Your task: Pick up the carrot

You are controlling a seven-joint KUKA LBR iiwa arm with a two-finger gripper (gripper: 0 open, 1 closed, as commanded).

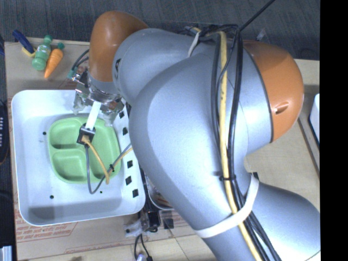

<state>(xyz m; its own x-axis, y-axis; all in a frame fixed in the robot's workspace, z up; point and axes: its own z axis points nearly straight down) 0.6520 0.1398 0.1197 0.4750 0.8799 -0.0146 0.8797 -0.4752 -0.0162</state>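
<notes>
Looking down on the surface (304, 145), we see the grey arm (206, 135) covering most of the right and middle part of the view, with yellow and black cables running along it. Its orange band (109, 37) sits above the wrist, near the upper left. Below the band, the end effector (95, 105) is over the far edge of the white bin (32, 200) on the left. We cannot tell how the end effector is set, because the wrist hides it and the metal parts there are too small to read. We see nothing gripped in it.

The carrot (53, 62) lies outside the bin, on the surface beyond the bin's far left corner. It is orange with a green top and it is tilted, with the green end pointing away from the bin. Just beside it, on its left, lies a green toy bottle (40, 56), and next to this a blue and yellow item (23, 42) that we cannot identify. The carrot is apart from the end effector, to its upper left.

Inside the bin rests a light green divided tray (68, 156). A white tag with a black end and a yellow cable hang over the tray.
</notes>
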